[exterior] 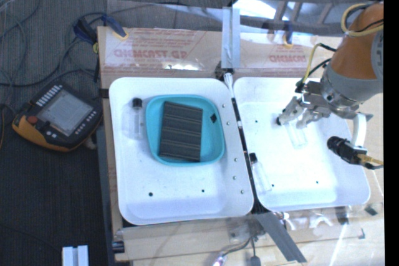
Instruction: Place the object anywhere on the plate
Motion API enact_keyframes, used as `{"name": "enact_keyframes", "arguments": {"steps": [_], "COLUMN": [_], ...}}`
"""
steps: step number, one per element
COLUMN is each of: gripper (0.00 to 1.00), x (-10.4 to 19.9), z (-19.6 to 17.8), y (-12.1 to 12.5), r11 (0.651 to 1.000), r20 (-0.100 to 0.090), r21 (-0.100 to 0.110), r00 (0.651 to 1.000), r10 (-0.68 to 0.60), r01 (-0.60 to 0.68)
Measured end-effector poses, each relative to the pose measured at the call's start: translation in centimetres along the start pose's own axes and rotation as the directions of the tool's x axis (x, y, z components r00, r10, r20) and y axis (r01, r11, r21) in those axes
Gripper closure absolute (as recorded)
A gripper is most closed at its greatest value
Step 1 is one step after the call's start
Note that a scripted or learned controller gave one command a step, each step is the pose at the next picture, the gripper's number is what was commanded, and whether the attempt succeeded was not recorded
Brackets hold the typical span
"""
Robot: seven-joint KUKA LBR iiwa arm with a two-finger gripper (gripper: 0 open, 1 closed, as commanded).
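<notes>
Two shallow white bins sit side by side on the tabletop (187, 233), both smooth plastic with rounded corners and a few small dark dots on their floors. Left bin (181, 196) holds one blue plate (215, 146), squarish with soft corners and a raised rim. On the plate lies the object (181, 131), a flat dark grey rectangular block with fine ridges running its length; it rests wholly inside the rim, slightly tilted from the bin's edges. One small black bit (213, 118) sits on the plate just beside the block's upper right corner. One clear little bottle with a black cap (135, 114) lies on the bin floor, touching the plate's left edge.

Right bin (312, 190): the pincer (298, 120) hangs over its upper middle, pale metal fingers pointing down and left, spread apart with nothing between them. Grey arm with an orange band (358, 53) comes in from the right. One black cylindrical part (343, 149) juts below the wrist.

Behind the bins stands a clear sheet with faint red lettering (156, 53). On the dark carpet to the left lies one handheld control pad (59, 115), grey screen, orange underside, cables trailing.
</notes>
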State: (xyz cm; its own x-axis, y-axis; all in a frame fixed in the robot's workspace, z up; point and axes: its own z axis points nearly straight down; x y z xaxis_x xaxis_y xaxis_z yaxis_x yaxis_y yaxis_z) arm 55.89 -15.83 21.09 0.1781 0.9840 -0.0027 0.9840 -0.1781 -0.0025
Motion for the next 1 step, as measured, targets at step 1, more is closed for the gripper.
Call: {"name": "enact_keyframes", "arguments": {"steps": [1], "gripper": [0.00], "x": [0.00], "z": [-0.01], "y": [0.01], "r11": [1.000], "r20": [0.000], "r21": [0.000], "r00": [1.000], "r10": [0.000], "r01": [0.000]}}
